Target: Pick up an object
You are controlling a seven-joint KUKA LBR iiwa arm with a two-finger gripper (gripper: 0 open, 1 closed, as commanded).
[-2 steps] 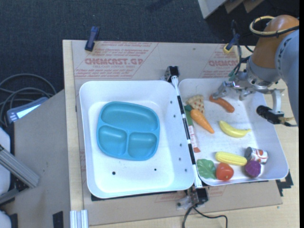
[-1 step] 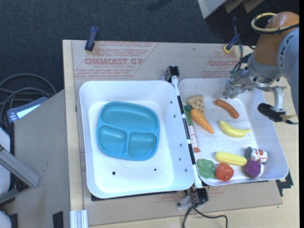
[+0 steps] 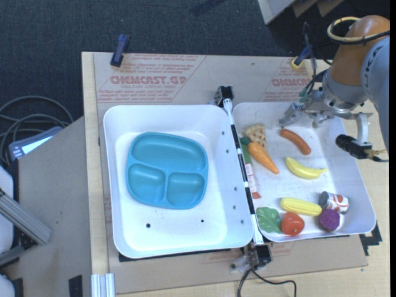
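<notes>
1. Gripper [image 3: 304,114] sits over the far end of the right bin [image 3: 359,184], fingers spread apart with nothing between them.
2. Sausage [image 3: 296,141] lies just below the fingers; carrot [image 3: 262,156] and banana [image 3: 304,168] lie nearby.
3. Left bin [image 3: 117,166] holds a blue tray [image 3: 166,169].

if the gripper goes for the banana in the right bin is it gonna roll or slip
The banana looks like smooth, glossy plastic, so it may slip between fingers. Its curved shape lying flat probably pivots rather than rolls when pushed. It is likely light and stiff.
</notes>
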